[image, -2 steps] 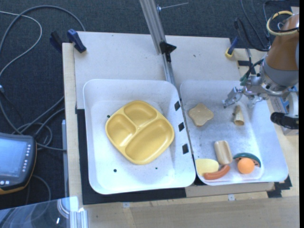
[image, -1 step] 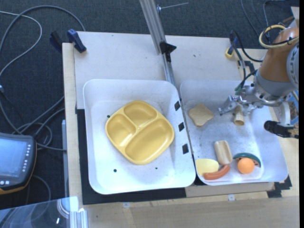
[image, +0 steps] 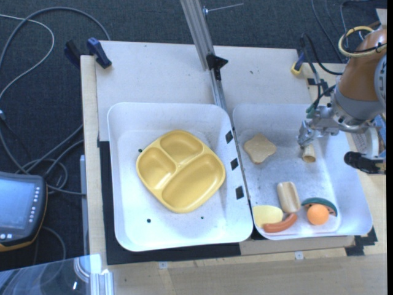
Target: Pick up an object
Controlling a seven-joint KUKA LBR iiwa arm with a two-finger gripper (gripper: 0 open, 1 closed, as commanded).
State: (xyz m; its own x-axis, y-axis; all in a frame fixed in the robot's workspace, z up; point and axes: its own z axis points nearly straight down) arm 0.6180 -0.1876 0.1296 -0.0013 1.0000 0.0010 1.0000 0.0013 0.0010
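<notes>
Dark carpet with loose cables surrounded the pale bench [image: 153,66]. The left bin [image: 123,128] held a yellow divided plate [image: 180,171]. The right bin [image: 350,189] held the rest: tan bread slice [image: 260,147] near its left wall, small wooden cylinder [image: 288,196] further forward, then a yellow piece [image: 268,214], red sausage [image: 280,225] and orange ball [image: 317,214] clustered along the front edge. My gripper [image: 308,141] was low over the back of the right bin, right over a small tan piece [image: 309,155]; couldn't tell whether I was clenched or released.
</notes>
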